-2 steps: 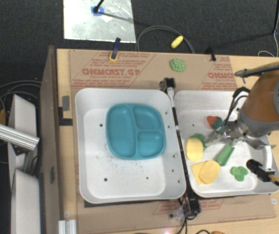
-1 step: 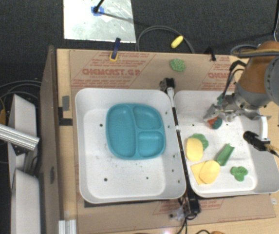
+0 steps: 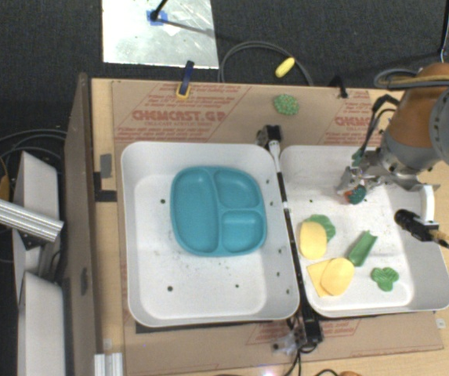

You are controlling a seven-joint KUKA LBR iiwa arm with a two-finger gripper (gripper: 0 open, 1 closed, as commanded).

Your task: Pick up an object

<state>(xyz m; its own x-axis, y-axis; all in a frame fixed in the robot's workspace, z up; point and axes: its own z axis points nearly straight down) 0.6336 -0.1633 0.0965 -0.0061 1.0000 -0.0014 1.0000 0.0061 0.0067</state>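
Note:
My gripper [image 3: 353, 188] hangs low over the back part of the right bin [image 3: 436, 288], on the arm that comes in from the right. In front of it, in the same bin, lie a pale yellow piece [image 3: 313, 241] with a green leafy piece [image 3: 324, 225] tucked behind it, and a green oblong block [image 3: 361, 247]. Nearer the front are a round yellow piece [image 3: 336, 276] and a small green floret [image 3: 384, 276]. All of them lie apart from the gripper. A small teal spot shows at the gripper's tip.
The left bin [image 3: 146, 288] holds a teal divided plate [image 3: 218, 210]. A green knobbly piece [image 3: 286, 104] sits on the cardboard behind the bins. A black part with a white bracket [image 3: 416, 224] overhangs the right bin's right side. Cables run behind the bench.

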